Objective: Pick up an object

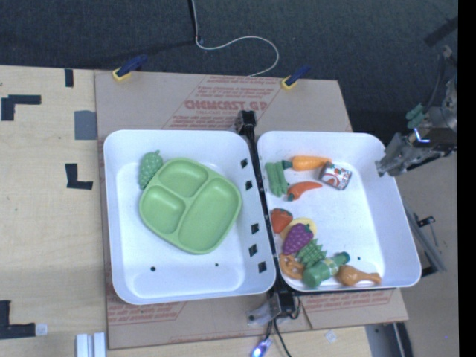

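A: Where is the arm's two-finger gripper (388, 163) sitting?

B: It is hanging at the right rim of the right shallow white bin (372, 199). Whether it is spread or closed cannot be told, and nothing is showing in it.

A: And the candidates?

B: They are lying along that bin's left side: a small red-and-white can (335, 175) nearest the arm, an orange plastic carrot (309, 162) just beside it, a purple toy grape bunch (296, 238) lower in a tight cluster.

A: The best choice?

B: Probably the can, since it is standing apart; the arm should be descending squarely over it, avoiding the carrot.
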### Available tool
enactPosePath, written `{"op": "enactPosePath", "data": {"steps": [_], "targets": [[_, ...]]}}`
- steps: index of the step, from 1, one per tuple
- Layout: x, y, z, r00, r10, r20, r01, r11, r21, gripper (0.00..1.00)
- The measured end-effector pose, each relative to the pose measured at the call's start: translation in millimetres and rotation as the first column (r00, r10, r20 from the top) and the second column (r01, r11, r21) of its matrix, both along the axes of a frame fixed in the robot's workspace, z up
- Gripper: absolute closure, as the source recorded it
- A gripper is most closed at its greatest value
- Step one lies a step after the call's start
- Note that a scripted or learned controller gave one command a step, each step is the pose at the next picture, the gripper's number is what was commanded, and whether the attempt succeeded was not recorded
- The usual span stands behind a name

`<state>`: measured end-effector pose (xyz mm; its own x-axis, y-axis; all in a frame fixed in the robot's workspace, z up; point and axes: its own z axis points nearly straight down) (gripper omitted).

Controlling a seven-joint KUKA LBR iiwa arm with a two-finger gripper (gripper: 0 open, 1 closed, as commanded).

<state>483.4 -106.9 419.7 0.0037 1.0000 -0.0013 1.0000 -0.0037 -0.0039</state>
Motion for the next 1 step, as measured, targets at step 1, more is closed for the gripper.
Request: {"op": "enactPosePath", "data": {"steps": [1], "targets": [[-0.2,-31.3,-29.9,1.000,0.001,0.000,-0.001,1.000,0.000,1.00]]}}
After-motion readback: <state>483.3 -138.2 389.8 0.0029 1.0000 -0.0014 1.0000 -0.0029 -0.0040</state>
